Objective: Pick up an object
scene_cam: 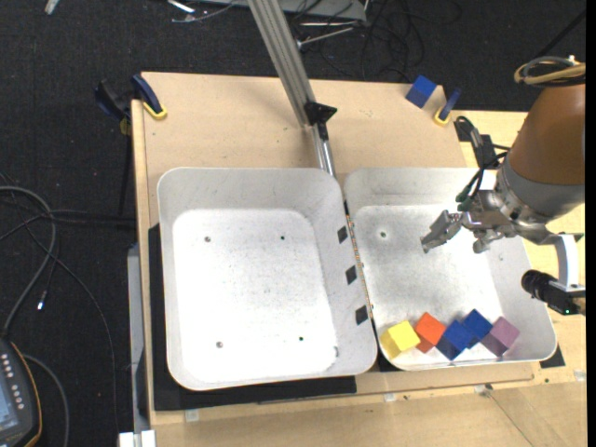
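Note:
Along the near wall of the right bin lies a row of blocks: yellow, orange, blue and purple. They touch one another. My gripper hangs over the middle of the right bin, above and behind the row. It is open, its fingers spread wide with nothing between them. The arm's orange band rises at the right edge.
The left bin sits beside the right one, their rims meeting at the centre. A loose blue block rests on the bench at the back right, next to a clamp. A slanted metal pole comes down to the bins' back edge.

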Tool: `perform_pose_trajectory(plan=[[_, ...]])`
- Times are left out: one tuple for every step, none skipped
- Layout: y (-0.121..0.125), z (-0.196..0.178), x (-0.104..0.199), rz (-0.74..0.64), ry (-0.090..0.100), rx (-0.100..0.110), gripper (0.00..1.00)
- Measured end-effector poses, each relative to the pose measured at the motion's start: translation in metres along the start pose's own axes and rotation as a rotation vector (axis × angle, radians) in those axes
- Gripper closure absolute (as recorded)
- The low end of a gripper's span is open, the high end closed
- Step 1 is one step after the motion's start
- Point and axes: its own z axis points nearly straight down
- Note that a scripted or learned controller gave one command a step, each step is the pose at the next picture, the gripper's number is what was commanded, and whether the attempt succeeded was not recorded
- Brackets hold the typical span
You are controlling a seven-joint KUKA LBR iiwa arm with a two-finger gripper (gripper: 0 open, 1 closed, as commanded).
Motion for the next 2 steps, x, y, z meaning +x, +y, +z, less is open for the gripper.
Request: perform_pose_trajectory(plan=[[-0.019, -0.007, 0.035, -0.007, 0.002, 0.002, 0.00], [-0.003, 0.030, 0.086, -0.008, 0.003, 0.005, 0.00]])
